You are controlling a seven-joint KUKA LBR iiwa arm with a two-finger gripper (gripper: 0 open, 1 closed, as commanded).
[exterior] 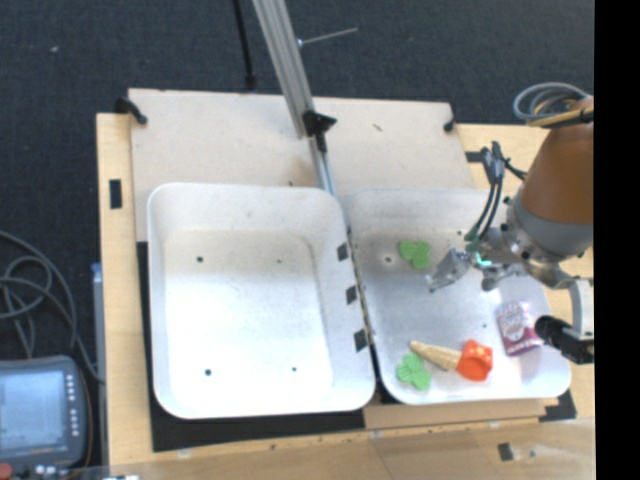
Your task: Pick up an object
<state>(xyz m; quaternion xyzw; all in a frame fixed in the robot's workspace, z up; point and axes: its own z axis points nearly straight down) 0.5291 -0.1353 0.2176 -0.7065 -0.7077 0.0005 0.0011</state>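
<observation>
My gripper hangs over the middle of the right bin, reaching in from the right under the orange-banded wrist. Nothing shows between its fingers. A green piece lies just up and left of it. Near the bin's front edge lie a second green piece, a tan cone and an orange block side by side. A small pink and white packet rests at the right, below the wrist.
The left bin stands beside the right one, its dividing rim carrying dark clips. A slanted aluminium rail runs from the top down to the bins' junction. Cables loop off the wrist at the right.
</observation>
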